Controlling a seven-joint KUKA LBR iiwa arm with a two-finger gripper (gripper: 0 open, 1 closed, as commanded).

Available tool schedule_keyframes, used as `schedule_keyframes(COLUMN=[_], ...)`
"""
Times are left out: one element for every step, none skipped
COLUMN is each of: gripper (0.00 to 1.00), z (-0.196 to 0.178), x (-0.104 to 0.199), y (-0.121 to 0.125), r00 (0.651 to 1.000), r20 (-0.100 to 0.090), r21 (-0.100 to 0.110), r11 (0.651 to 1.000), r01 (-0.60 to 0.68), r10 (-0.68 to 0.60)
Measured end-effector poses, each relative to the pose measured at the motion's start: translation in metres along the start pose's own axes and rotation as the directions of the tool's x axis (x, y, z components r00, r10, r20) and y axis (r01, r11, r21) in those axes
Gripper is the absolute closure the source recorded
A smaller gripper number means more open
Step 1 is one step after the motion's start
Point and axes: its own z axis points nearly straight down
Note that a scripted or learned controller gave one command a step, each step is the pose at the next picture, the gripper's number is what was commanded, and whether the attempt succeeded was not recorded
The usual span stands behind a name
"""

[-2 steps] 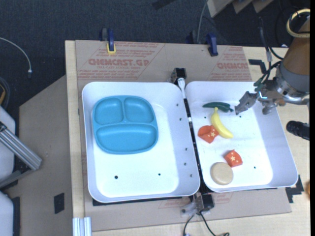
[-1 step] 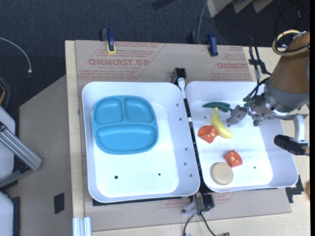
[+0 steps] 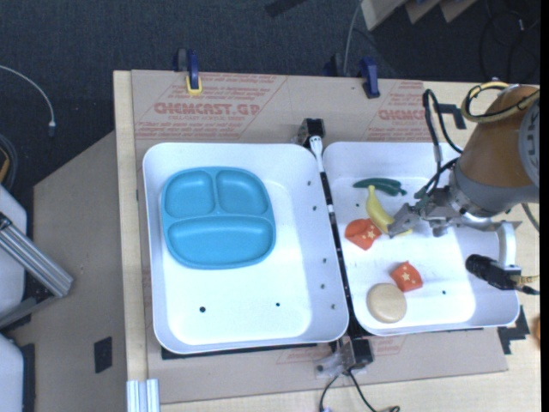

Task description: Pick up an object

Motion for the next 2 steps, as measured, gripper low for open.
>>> schedule_keyframes(gripper=[1.00,1.00], z=[-0.014,-0.059], x=[0.000,-0.007], y=[0.002,0.000], r00=[1.000,1.000], r20=[0.003,0.004], r21=[-0.008,-0.012], r11=[1.000,1.000], r01=[0.000,0.000], r10=[0.000,0.000])
